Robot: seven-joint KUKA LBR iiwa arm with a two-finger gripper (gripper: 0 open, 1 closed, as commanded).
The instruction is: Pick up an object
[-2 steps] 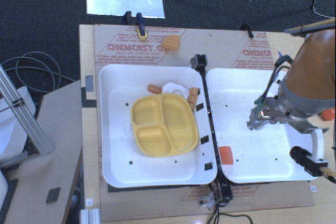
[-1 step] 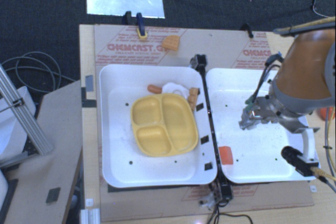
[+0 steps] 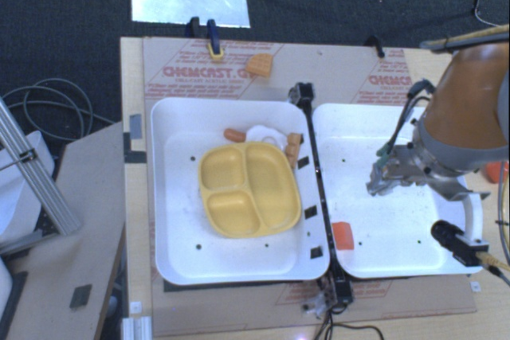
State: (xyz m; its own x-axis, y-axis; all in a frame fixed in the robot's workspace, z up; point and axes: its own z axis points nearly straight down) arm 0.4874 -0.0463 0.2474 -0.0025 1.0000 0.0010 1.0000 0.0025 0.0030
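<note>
The tool point(image 3: 381, 181) is hanging low over the right bin point(image 3: 374, 260), near its middle; whether it is released or clenched I cannot tell, and nothing is showing in its grip. The orange block point(image 3: 342, 235), small and squarish, is lying flat on that bin's floor at about seven o'clock from the tool, close to the bin's left wall. In the left bin point(image 3: 171, 251), a yellow divided tray point(image 3: 249, 189) is sitting at the centre, with an orange sausage-shaped piece point(image 3: 234, 135) at its twelve o'clock and a tan block point(image 3: 293, 148) at its one o'clock.
</note>
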